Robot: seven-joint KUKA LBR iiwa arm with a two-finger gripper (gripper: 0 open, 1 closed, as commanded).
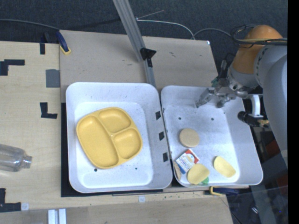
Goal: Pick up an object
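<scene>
Claw: my gripper point(214, 100) hung over the upper part of the right bin point(243, 171), right of frame centre, fingers splayed wide with nothing between them.
Far left: a clear plastic bottle point(14, 158) lay on its side on the bench at the left edge, well outside both bins.
Left bin: the left bin point(112, 88) held one yellow divided plate point(109, 136), lying flat and filling much of the floor.
Centre top: a grey metal pole point(131, 24) slanted down from the top of the frame towards the seam between the bins.
Right bin, middle: a tan round disc point(189, 137) lay flat below and a little left of my claw, the nearest candidate to pick.
Right bin, lower left corner: a small red and white packet point(186, 161) sat touching a yellow lump point(198, 173), both hard against the bin wall.
Right bin, lower right: a second yellow piece point(224, 166) lay apart from the others.
Progress, as I judged it: no object was held, so the pick was not yet made.
Risk one: the disc looked low and flat, so my fingers might close above it or skate off its edge.
Risk two: in the corner, the wall could block a finger, and the packet and lump might be nudged together instead of gripped.
Risk three: coming down off target would catch only bare floor.
</scene>
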